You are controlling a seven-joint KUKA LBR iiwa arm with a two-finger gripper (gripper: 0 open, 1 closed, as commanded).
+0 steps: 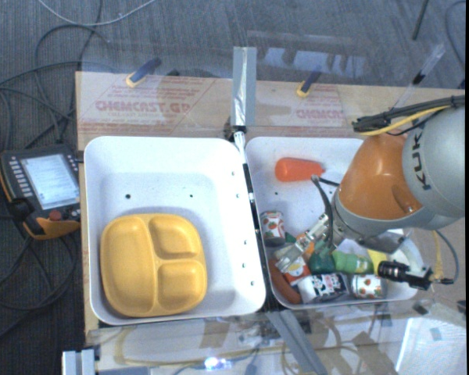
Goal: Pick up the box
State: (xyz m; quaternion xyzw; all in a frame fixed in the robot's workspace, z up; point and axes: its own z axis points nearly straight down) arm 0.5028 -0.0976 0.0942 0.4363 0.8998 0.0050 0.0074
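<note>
In the right bin point(297, 198), a pile of small items lies along the front edge. A small white and orange box point(295, 267) lies tilted at the pile's left, and a dark carton with a white label point(325, 286) lies just in front of it. My gripper point(314, 237) hangs low over the pile, just above and right of the white and orange box. It is close to a green bottle point(341, 262). The grey and orange wrist point(379, 190) hides the bin's right part.
An orange carrot-shaped item point(299, 169) lies at the back of the right bin. A small can point(273, 225) stands near the divider, and another spotted can point(366, 286) at the front. The left bin point(164, 170) holds a yellow compartment tray point(153, 262). A teach pendant point(41, 190) lies far left.
</note>
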